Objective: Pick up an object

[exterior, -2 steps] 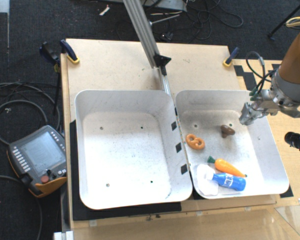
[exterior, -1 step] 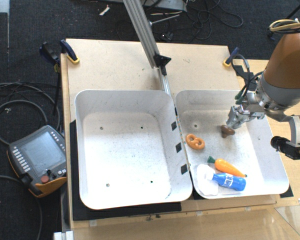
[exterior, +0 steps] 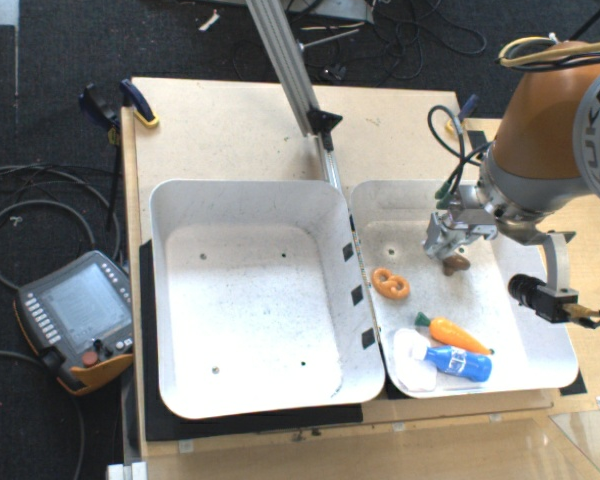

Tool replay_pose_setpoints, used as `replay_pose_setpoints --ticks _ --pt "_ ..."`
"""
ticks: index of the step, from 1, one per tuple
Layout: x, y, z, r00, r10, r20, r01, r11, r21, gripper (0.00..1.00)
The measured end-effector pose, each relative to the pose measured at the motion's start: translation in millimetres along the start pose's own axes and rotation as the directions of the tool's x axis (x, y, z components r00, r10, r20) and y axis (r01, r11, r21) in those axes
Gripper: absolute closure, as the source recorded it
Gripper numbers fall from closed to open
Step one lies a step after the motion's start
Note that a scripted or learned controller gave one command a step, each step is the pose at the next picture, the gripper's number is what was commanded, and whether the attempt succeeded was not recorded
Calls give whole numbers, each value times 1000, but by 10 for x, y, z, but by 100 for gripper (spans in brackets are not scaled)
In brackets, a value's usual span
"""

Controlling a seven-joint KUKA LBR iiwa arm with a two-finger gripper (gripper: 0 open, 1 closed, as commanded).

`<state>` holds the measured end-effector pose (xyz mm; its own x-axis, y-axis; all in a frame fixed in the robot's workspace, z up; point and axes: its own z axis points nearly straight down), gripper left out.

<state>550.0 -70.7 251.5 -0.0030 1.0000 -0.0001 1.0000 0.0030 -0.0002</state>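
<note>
My gripper (exterior: 450, 250) hangs low over the far middle of the right bin (exterior: 540, 363). A small brown object (exterior: 457, 263) shows right at its tip, touching or just under it; a grip on it cannot be made out. An orange pretzel-shaped piece (exterior: 390, 284) lies on the bin floor to the left of the gripper. Nearer the front lie an orange carrot (exterior: 458, 335), a blue bottle (exterior: 460, 364) and a white flat piece (exterior: 411, 356), close together.
The left bin (exterior: 170, 268) stands beside the right one, sharing a raised middle wall. A slanted metal pole (exterior: 285, 53) reaches down to the bins' far junction. A teach pendant (exterior: 75, 313) lies off the bench at left. Cables run along the arm's wrist.
</note>
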Motion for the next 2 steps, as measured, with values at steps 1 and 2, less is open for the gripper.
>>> replay_pose_setpoints --ticks 1,2 --pt "572 15 -27 1000 -6 -2 6 1000 -1 100" --pt "1049 20 34 1000 -5 -2 5 1000 1 100"
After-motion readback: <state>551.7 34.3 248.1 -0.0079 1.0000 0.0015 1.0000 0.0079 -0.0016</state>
